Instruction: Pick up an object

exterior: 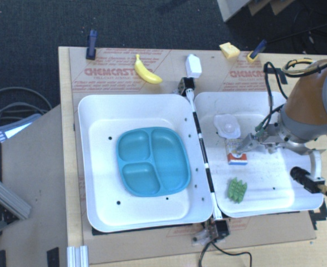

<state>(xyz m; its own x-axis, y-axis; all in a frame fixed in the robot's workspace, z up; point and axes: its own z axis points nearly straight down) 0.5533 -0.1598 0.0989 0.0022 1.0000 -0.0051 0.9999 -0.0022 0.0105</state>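
Camera view, hand (pixel 240 147) above small box (pixel 237 159), right bin (pixel 274 202)

1. We are reaching in from the right with our single arm (pixel 311 107), its orange band showing above the grey wrist.
2. We are tilting the wrist down and leftward, low over the right side of the bench.
3. We are pointing our gripper (pixel 237 147) left; whether it is grasping anything is unclear.
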